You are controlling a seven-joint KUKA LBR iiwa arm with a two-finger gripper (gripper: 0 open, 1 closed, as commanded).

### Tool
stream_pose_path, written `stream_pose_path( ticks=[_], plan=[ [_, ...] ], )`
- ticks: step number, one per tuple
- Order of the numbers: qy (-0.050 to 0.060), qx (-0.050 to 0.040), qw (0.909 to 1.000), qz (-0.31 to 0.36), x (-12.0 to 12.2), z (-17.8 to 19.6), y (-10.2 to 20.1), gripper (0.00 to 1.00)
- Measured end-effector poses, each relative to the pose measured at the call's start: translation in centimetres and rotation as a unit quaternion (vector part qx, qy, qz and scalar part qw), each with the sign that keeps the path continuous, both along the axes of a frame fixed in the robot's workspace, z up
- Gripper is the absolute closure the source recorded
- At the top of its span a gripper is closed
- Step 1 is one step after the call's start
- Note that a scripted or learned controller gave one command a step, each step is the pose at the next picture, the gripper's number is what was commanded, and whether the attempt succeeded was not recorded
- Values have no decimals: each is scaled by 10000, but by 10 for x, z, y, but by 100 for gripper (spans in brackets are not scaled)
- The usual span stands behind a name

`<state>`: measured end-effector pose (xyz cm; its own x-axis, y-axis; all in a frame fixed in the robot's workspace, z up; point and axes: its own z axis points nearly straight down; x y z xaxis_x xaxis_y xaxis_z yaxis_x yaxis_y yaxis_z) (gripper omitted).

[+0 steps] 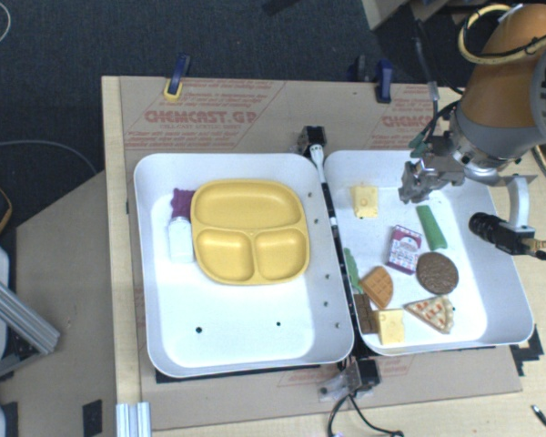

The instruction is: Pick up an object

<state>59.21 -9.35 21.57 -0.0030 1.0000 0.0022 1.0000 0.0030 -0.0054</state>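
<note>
Camera view has the gripper point(417, 186) low over the far part of the right bin point(510, 291), hanging from the grey arm point(502, 107) with its orange band, which comes in from the right. Whether it is open or closed I cannot tell; its tip is a dark cluster against the white floor, and nothing is visibly clamped in it.

Just beside the tip, toward the near side, lies a green stick point(430, 227), tilted a little. To the tip's left rests a pale yellow block point(366, 201), apart from it. Nearer the camera sit a small purple packet point(404, 248) and a round brown cookie point(437, 272), close together. Beside them lies a waffle-patterned cracker point(378, 286), and below it a yellow cheese square point(391, 327) next to a pizza slice point(430, 314). A thin green piece and a dark brown strip point(364, 313) lie along the bin's left wall. Any of these could serve as the object to pick; all rest on the bin floor.

A black cylindrical part point(496, 230) juts over the bin's right rim.

Across the divider, the left bin point(237, 344) holds a yellow tray point(250, 229) with 3 compartments. At its left edge a white bottle point(179, 239) touches a purple item point(182, 201). Both bins sit on a brown board point(127, 153) with 2 clamps at its far edge.
</note>
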Motion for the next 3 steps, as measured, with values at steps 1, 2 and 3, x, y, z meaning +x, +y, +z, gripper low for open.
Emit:
stream_pose_path(
  ticks=[1, 2, 3],
  plan=[
    [-8, 5, 10000, 6, -27, 11, 39, 100],
    [4, 4, 10000, 8, -65, 2, 84, 100],
    [-4, 5, 10000, 8, -92, 14, 121, 100]
  ],
)
